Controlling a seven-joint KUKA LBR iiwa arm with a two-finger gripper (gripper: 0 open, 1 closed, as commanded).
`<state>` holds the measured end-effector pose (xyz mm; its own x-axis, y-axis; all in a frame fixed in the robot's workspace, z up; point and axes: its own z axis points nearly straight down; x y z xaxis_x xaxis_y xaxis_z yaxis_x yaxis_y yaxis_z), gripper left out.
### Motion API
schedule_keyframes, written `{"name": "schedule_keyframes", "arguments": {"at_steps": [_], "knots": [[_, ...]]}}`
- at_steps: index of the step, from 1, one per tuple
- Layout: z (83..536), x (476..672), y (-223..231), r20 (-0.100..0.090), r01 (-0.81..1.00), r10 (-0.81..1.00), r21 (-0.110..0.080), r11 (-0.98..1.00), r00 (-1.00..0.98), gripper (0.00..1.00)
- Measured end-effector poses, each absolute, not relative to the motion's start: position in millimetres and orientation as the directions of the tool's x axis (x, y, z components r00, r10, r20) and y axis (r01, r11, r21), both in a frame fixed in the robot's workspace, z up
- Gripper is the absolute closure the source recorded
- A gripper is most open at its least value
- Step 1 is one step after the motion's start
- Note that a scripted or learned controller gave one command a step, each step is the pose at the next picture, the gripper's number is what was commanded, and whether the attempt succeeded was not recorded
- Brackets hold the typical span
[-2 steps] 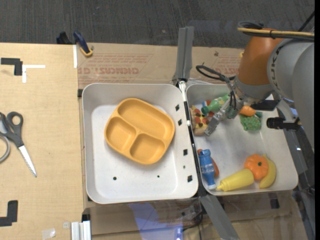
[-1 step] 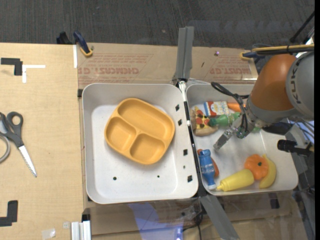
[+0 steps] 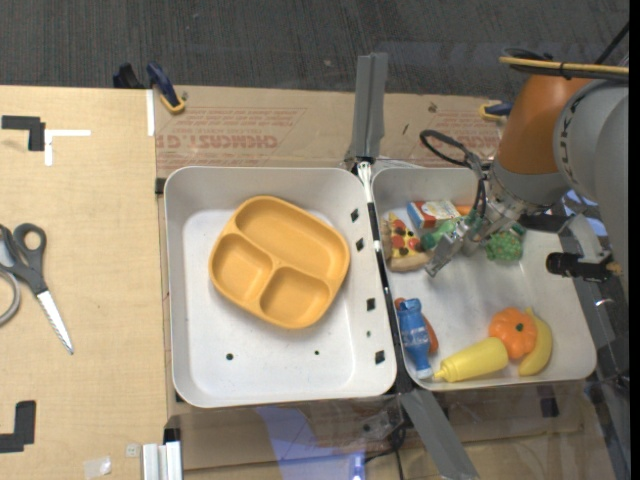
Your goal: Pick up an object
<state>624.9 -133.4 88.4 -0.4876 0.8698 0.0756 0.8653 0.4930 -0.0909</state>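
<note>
The gripper hangs low in the upper left part of the right bin, its metal fingers pointing down and to the left of the frame. They look close together, but whether they are parted or closed cannot be told from this slant, and nothing can be seen caught between them. The tips sit just beside a slice of toy pizza with red and dark toppings, and close to a small green piece that lies between the pizza and the fingers; whether they touch either one cannot be told.

The arm comes in from the right edge of the frame, its orange band above the wrist, and it bends down over the far wall of the right bin. A black cable loops beside the wrist.

Other toys lie in the same bin. A red and white carton rests near the far wall, just above the pizza. A green broccoli-like toy sits just right of the gripper. Lower in the frame, a blue bottle-shaped toy lies along the left wall (with something red and orange against it), a yellow squeeze bottle lies on its side near the near wall, and an orange toy fruit touches a banana.

The left bin holds a yellow divided plate with three compartments. On the wooden bench at the left of the frame lie scissors.
</note>
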Motion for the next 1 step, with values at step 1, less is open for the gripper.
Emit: {"name": "schedule_keyframes", "arguments": {"at_steps": [1], "knots": [[87.2, 631.6, -118.6, 0.038, 0.955, 0.962, -0.117, 0.272, -0.270, 0.00]]}}
